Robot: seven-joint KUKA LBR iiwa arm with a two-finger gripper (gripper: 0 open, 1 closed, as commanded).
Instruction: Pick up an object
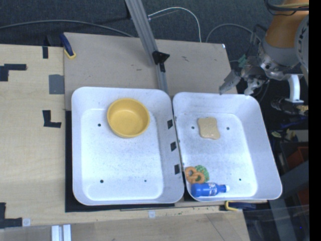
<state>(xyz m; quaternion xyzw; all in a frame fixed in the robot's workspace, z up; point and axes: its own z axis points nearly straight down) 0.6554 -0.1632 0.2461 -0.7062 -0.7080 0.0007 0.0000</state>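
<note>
Beige, flat and squarish, a sponge-like piece lay in the upper middle of the right bin. Near that bin's front edge, a blue bottle lay on its side, touching a small orange and green toy. A yellow bowl stood in the left bin. The gripper hovered over the table just behind the right bin, open and holding nothing.

Both white bins look like smooth, speckled plastic; the yellow bowl matt plastic; the blue bottle glossy; the bench pale wood.
</note>
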